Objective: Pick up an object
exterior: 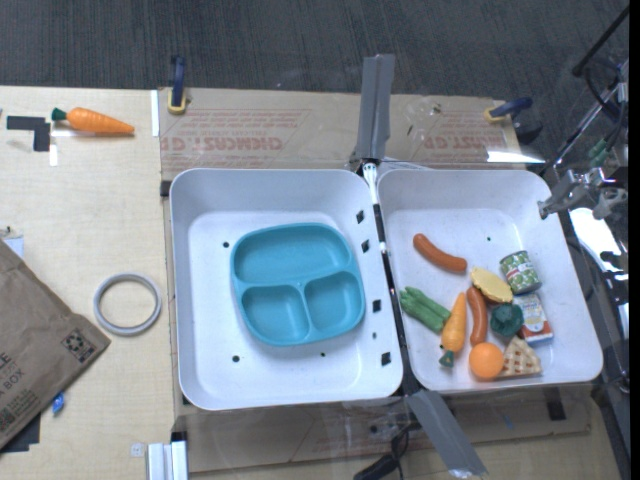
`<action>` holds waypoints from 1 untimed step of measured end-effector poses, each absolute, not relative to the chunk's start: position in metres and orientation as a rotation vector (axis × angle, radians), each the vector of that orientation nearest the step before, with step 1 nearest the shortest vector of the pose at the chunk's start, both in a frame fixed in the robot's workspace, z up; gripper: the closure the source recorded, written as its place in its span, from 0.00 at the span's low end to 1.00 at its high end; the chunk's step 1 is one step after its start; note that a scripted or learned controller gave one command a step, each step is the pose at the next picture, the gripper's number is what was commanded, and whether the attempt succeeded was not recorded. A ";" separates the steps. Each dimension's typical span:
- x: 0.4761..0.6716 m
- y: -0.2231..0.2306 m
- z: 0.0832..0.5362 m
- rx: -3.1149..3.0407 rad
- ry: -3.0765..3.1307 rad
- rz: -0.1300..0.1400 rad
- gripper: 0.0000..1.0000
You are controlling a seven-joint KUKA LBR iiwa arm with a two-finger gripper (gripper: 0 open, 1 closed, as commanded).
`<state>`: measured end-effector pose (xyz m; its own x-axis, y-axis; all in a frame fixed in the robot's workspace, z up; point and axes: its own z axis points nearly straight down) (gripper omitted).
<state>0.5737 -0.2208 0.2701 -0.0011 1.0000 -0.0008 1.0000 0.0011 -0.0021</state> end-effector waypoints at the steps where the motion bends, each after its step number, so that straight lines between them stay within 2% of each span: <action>1: 0.547 -0.216 0.098 -2.149 -2.280 -0.004 0.00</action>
